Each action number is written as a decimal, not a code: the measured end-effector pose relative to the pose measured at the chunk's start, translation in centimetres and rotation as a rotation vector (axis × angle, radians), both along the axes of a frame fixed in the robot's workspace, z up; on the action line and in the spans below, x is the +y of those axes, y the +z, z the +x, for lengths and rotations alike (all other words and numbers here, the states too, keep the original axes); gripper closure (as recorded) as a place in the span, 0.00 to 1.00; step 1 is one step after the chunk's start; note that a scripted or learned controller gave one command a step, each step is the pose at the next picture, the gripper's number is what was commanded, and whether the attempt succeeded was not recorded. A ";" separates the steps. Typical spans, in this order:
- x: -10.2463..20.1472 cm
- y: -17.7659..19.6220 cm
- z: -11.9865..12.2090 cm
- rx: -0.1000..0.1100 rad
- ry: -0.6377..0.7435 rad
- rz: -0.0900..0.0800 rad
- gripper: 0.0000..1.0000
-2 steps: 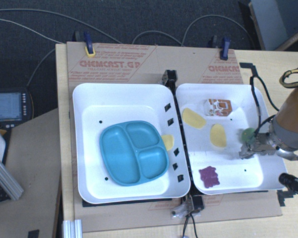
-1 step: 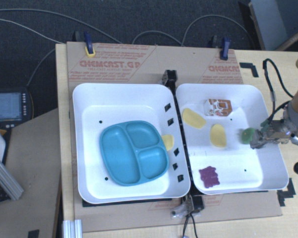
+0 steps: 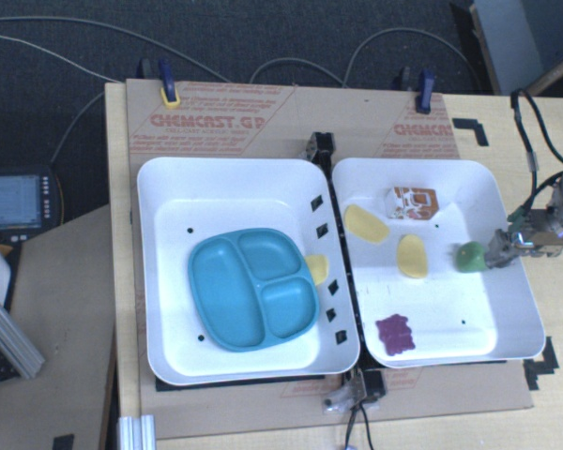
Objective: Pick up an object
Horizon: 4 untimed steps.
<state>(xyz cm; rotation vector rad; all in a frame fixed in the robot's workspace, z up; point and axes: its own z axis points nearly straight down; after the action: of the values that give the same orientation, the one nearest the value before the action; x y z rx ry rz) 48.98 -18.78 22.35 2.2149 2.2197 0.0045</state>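
The right bin (image 3: 507,340) holds several small items. A green lump (image 3: 468,257) lies near its right wall. Two pale yellow pieces (image 3: 366,224) (image 3: 412,256) sit near the middle, and a brown and white packet (image 3: 414,202) lies behind them. A purple cluster (image 3: 395,334) is at the front. My gripper (image 3: 497,251) reaches in low over the right wall, its tip right against the green lump's right side. Whether it touches the lump is unclear.
The left bin (image 3: 159,214) carries a blue divided plate (image 3: 253,289), with a small yellow piece (image 3: 317,269) against its right rim. Black clips run along the divider between the bins. Cables hang beside the arm (image 3: 549,237) at the right.
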 end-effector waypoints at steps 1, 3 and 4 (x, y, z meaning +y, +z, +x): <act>0.0 3.8 0.1 0.001 0.000 0.000 1.00; 11.3 3.1 3.3 0.004 0.005 0.004 1.00; 16.9 3.3 4.3 0.005 0.006 0.005 1.00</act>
<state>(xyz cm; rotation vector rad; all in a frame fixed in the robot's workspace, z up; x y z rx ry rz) 53.28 -1.87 25.67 2.2135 2.2309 0.0038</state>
